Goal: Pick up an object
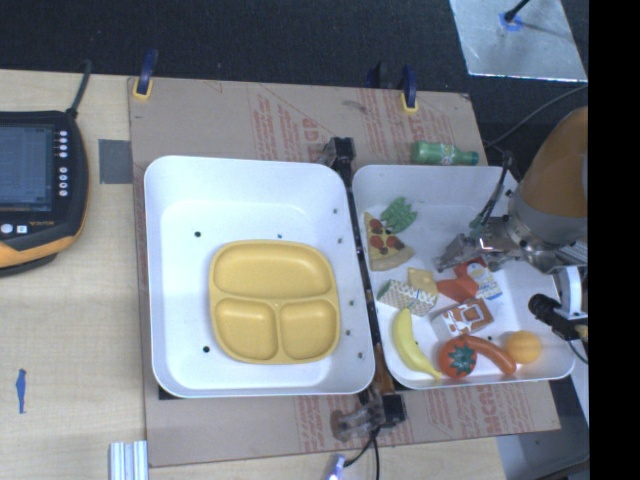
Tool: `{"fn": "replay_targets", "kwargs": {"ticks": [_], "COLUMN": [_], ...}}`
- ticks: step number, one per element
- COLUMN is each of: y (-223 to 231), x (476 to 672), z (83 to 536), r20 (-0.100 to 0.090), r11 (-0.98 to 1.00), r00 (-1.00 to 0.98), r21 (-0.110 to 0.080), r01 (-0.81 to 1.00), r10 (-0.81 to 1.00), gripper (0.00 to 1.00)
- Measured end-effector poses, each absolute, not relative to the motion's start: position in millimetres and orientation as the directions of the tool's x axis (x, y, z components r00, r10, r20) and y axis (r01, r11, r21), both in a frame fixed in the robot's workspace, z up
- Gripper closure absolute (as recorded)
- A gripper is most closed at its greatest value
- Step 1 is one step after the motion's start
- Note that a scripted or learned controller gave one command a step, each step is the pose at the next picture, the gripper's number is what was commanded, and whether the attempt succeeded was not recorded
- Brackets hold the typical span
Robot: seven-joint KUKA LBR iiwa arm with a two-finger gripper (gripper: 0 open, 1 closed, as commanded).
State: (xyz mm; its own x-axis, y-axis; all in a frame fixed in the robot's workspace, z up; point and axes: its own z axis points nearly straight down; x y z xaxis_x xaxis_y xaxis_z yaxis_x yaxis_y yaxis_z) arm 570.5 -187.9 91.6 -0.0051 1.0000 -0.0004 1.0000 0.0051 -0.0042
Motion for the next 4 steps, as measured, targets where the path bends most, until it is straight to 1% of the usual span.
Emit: {"fn": "replay_targets", "kwargs": {"ticks": [1, 2, 3, 4], "y": [-178, -188, -189, -117], "x": [612.5, 538.2, 538.2, 567.2], "z": [92, 91, 102, 224], "r20": [0.000, 0.000, -0.002, 0.001], "r11": [0.004, 0.005, 0.008, 0.005], "r00": [-0.004, -0.005, -0.008, -0.005], "r21": [-0.002, -0.004, -0.005, -0.001], "r01": [1.000, 1.000, 1.000, 1.000], "r10": [1.000, 1.000, 1.000, 1.000], "gripper": [0.00, 0.00, 1.00, 1.00]}}
